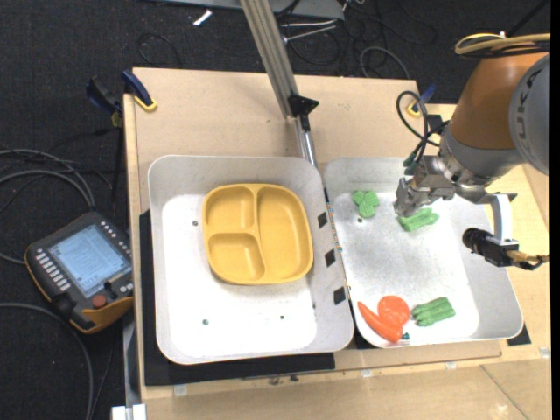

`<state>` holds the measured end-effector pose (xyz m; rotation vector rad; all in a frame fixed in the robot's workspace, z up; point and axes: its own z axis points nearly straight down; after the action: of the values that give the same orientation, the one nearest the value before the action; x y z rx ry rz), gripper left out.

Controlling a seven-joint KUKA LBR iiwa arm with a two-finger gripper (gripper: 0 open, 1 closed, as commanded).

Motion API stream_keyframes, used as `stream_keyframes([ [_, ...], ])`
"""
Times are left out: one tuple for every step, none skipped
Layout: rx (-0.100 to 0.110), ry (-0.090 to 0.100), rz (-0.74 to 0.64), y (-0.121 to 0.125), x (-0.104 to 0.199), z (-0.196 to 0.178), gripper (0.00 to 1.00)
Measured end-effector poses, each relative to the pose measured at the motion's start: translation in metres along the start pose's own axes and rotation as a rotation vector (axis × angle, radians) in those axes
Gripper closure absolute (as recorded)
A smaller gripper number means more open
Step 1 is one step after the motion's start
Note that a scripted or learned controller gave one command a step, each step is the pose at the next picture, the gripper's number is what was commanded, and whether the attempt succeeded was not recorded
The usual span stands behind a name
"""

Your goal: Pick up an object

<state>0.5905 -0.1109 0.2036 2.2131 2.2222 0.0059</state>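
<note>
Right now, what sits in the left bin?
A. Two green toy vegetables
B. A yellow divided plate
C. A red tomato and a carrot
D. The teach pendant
B. The yellow divided plate lies in the left bin, while the green pieces and the red and orange toy food lie in the right bin, where the hand is at another green piece.
</note>
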Motion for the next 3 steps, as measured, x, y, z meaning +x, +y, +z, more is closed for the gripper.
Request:
stream_keyframes([
  [0.0,-0.001,0.001,0.002,0.0,-0.047,1.0],
  [0.003,0.002,-0.004,0.023,0.051,-0.053,1.0],
  [0.004,0.003,-0.003,0.037,0.096,-0.054,1.0],
])
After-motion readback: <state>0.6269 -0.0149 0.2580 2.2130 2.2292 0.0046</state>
